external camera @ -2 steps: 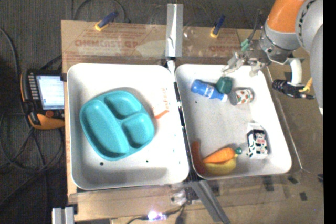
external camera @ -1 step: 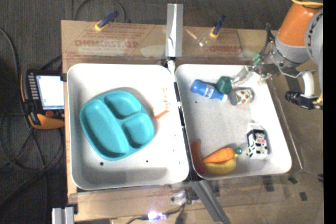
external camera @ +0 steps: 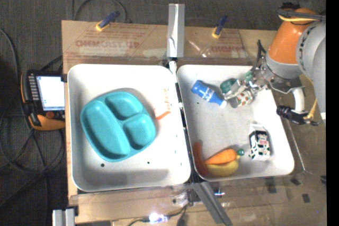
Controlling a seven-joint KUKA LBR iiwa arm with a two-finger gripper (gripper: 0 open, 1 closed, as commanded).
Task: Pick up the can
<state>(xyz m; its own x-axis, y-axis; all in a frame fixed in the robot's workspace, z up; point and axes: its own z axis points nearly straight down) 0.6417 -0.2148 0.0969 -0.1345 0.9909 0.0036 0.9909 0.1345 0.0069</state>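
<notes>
Near the back of the right bin (external camera: 286, 166), the blue can (external camera: 206, 92) lies on its side just beside the gripper (external camera: 239, 93). Finger state is unclear; I'd straddle the can across its width.

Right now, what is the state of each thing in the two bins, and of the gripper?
Blue can: lying on its side in the right bin, not held.
Gripper: low in the right bin beside the can.
Green cup: tipped over, against the gripper.
Carrot: lying flat on the banana.
Cow-print carton: lying near the bin's right wall.
Teal plate: flat in the left bin, nothing on it.
</notes>
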